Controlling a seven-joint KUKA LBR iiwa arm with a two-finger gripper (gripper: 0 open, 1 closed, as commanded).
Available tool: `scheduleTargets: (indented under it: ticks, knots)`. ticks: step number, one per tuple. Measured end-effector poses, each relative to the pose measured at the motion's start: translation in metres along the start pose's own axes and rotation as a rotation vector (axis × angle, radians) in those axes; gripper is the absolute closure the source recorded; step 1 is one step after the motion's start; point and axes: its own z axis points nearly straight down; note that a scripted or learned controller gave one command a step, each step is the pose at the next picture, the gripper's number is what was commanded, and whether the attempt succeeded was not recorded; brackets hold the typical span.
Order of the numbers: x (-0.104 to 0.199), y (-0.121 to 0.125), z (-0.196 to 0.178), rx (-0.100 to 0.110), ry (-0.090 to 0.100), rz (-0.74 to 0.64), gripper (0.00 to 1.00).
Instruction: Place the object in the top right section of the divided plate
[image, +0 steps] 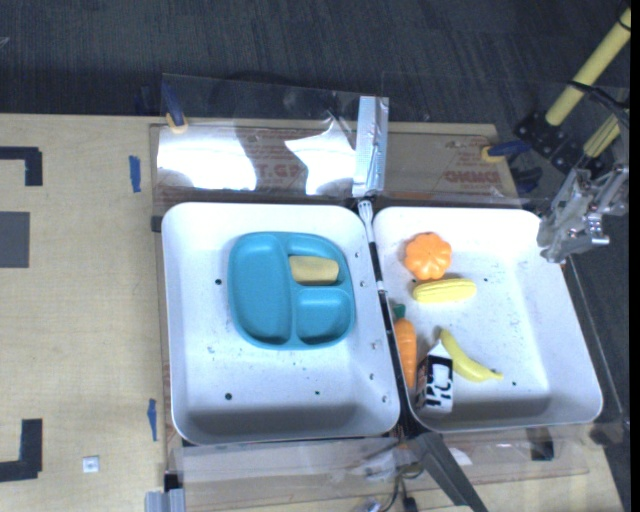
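Observation:
A blue divided plate (280, 290) lies in the left white bin (200, 380). A pale yellow block (314, 269) rests in the plate's top right section. My gripper (572, 235) hangs over the right rim of the right bin (540, 390), far from the plate and with nothing visibly held.
The right bin holds an orange pumpkin (428, 255), a yellow corn-like piece (444, 291), a carrot (405, 350), a banana (466, 360) and a black-and-white item (437, 384). A clear plastic sheet (270, 140) and a metal bracket (370, 145) sit behind the bins.

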Motion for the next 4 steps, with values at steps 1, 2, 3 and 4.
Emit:
scheduleTargets:
  ticks: [1,2,3,4]
  knots:
    - [-0.002,0.0,-0.012,0.001,-0.011,0.0,1.0]
    - [0.027,0.024,0.0,-0.001,0.007,0.097,1.0]
    - [0.008,-0.018,0.002,-0.001,0.001,-0.361,1.0]
    - [-0.008,-0.088,0.0,0.0,0.001,-0.772,1.0]
